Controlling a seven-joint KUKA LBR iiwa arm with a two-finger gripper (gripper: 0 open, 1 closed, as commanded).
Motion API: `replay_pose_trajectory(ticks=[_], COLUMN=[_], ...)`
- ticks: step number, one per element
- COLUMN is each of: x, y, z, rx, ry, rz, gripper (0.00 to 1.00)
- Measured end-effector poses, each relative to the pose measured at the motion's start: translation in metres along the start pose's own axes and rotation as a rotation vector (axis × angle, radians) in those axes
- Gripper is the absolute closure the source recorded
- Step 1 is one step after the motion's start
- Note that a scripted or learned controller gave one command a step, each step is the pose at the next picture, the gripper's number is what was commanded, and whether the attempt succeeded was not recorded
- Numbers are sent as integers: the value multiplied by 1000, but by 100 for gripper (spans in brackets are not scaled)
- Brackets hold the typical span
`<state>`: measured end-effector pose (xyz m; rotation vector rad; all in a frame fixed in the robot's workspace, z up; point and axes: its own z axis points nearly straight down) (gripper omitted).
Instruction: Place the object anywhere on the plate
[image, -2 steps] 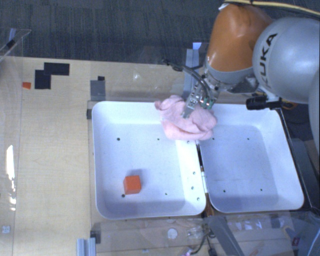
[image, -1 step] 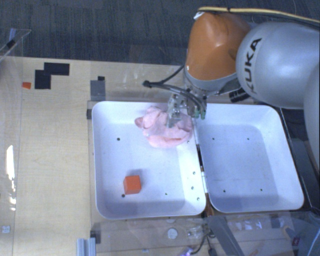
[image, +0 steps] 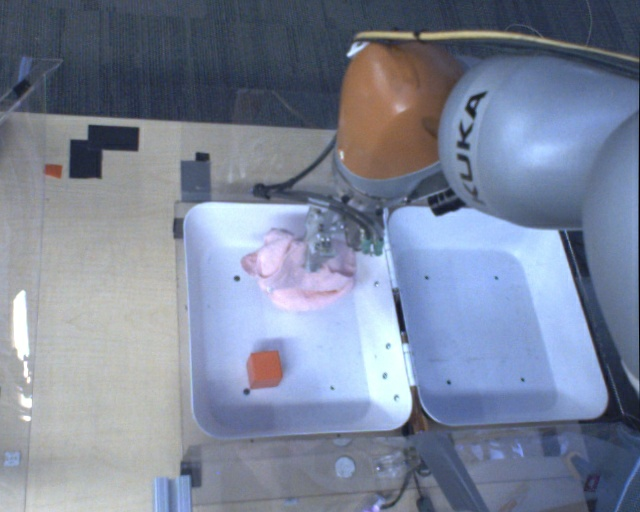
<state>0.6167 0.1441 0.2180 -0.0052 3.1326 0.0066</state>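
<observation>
Pincer (image: 322, 250) hovered over the crumpled pink plate (image: 300, 280).
Its grip couldn't be told; the small orange cube (image: 265, 369) sat well apart, risking an empty placement.

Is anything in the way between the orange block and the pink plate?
Nothing visible. The block sits apart from the plate in the left bin, with bare white floor between them. The gripper hangs over the plate's right side.
</observation>
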Motion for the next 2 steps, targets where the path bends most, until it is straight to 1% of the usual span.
replay_pose_trajectory(ticks=[1,2], x=[18,18], y=[49,48], z=[-6,-6], rx=[-1,-1], ry=[-1,-2], rz=[-1,0], gripper=[100,0])
